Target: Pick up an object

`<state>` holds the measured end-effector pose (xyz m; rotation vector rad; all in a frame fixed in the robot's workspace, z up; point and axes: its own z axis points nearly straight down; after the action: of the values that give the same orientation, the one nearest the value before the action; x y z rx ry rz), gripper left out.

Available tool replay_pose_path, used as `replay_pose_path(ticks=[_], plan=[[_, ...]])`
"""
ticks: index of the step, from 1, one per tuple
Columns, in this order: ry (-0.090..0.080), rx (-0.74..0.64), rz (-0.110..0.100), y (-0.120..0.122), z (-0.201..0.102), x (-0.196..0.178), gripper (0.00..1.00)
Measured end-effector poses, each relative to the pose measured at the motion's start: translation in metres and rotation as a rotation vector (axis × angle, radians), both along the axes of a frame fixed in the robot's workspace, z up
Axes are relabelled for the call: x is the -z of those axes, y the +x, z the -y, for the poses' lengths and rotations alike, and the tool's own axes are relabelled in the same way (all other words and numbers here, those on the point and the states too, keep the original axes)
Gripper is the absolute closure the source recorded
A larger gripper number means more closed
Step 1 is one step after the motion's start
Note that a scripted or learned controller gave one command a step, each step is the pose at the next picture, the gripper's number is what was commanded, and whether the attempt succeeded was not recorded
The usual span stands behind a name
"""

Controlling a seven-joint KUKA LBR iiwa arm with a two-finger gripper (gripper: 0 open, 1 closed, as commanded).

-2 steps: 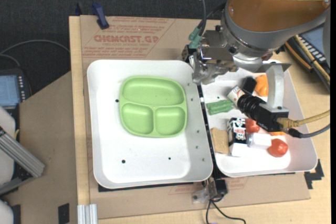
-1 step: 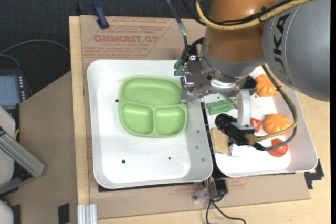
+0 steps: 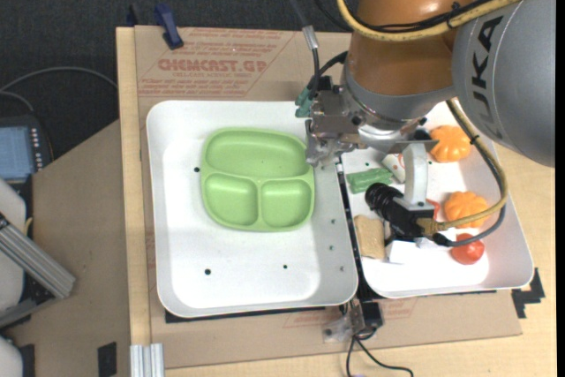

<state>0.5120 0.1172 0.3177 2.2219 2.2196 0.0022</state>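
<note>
The right bin (image 3: 508, 265) holds several small things. An orange pumpkin-like toy (image 3: 448, 144) lies at its far side, with a second orange one (image 3: 464, 206) nearer the front. A red tomato-like ball (image 3: 469, 252) sits just below that second one. A green flat piece (image 3: 362, 181) and a tan block (image 3: 369, 237) lie along the bin's left wall. My gripper (image 3: 371, 156) hangs low over the far left part of this bin, mostly hidden beneath the wrist. I see nothing held in it.
The left bin (image 3: 177, 260) holds a light green divided plate (image 3: 258, 179) near its middle. The large grey and orange arm covers the far part of the right bin. A white flat piece (image 3: 408, 252) lies beside the tan block.
</note>
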Motion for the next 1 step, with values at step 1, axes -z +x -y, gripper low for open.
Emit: replay_pose_path(ticks=[1], plan=[[0.005, -0.003, 0.02, 0.0139, -0.002, -0.1922, 1.0]])
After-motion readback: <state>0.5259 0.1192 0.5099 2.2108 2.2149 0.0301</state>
